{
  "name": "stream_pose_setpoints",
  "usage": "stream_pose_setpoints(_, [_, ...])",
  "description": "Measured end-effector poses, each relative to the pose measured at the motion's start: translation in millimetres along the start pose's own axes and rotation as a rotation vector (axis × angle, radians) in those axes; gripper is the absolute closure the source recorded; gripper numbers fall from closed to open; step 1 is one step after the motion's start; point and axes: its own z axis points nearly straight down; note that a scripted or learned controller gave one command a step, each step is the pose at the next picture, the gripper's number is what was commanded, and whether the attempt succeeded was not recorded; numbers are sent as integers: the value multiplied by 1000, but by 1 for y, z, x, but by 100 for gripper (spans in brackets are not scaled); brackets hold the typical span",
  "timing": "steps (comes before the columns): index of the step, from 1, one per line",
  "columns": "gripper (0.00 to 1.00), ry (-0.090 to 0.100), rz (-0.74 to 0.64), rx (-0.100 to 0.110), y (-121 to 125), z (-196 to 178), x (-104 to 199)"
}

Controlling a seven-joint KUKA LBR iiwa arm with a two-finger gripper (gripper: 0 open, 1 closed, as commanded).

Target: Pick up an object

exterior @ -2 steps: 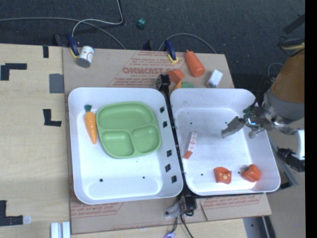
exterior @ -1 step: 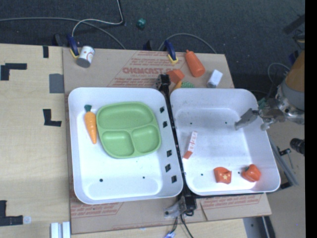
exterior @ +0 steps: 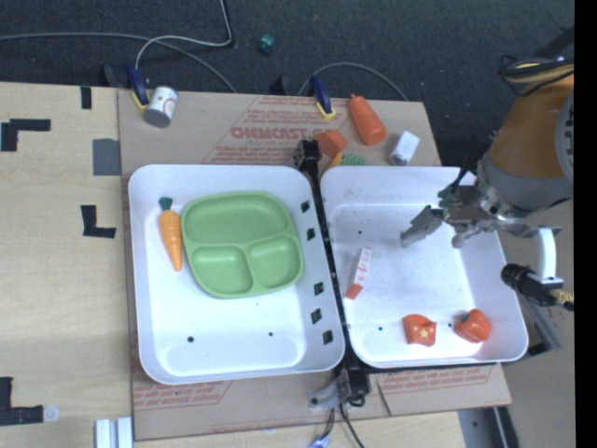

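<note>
- Gripper sits over the right bin, upper right part; fingers look spread, nothing between them.
- Candidates in the right bin: a red-and-white packet near the left wall, two small orange-red pieces and near the front edge, well apart from the gripper.
- Left bin: green tray with a toy carrot just beside its left edge.
- Packet: looks flat, light, probably stiff card or plastic. Lies flush on the bin floor, so little to bite on; best guess is pinching across the short width, expect slip.
- Orange-red pieces: likely light plastic toy food, rigid, smooth, lumpy. Better target, they stand proud of the floor. Close across the middle of the body.
- The right-hand piece lies near the bin's front-right corner; a finger may hit the wall. The left one has clear floor all round, so easier.
- Nothing here looks fragile; main risk is the piece squirting out of a smooth grip.
</note>
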Motion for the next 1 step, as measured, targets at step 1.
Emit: stream_pose_setpoints(1, [0,-2,2,2,-41,18,-19])
